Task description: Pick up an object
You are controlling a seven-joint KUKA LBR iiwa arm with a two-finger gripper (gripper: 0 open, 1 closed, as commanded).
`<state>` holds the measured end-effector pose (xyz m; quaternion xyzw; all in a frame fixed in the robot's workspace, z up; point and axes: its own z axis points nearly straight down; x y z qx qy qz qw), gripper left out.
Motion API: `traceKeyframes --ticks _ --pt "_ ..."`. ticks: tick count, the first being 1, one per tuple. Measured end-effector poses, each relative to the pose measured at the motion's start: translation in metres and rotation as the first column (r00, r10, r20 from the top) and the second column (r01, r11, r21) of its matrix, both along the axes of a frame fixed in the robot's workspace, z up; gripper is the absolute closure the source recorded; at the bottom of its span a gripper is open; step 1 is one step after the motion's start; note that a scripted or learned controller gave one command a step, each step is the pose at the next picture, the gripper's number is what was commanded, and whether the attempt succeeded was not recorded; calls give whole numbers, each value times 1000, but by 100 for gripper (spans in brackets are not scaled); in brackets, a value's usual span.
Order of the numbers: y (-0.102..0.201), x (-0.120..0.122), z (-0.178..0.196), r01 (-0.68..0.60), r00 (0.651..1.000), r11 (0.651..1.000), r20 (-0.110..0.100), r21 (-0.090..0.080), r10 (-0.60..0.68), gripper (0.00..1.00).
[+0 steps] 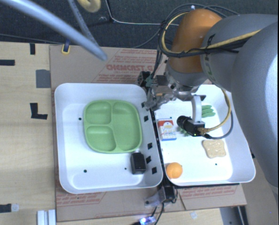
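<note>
My gripper (152, 99) hangs low over the far end of the ridge between the two white bins, under the orange band of the arm (195, 36). Just below it in the right bin (240, 170) lies a small red and white box (167, 128). An orange ball (174, 170) rests near that bin's front left corner, and a tan toast slice (214, 148) lies to its right. A green bean-like piece (207, 110) peeks out beside the arm. The left bin (66, 139) holds a green divided plate (113, 126) and a small black block (138, 163).
A black plug with a yellow cable (191, 125) hangs from the wrist over the right bin's middle. The arm's grey body covers the right bin's far right side. Both bins stand on brown cardboard (125, 67) on the wooden bench.
</note>
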<state>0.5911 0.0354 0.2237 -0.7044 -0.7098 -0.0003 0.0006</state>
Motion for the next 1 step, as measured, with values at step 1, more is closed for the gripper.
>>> traceKeyframes --ticks 1 --pt "46 2 -7 2 1000 1000 -2 -1 -2 100"
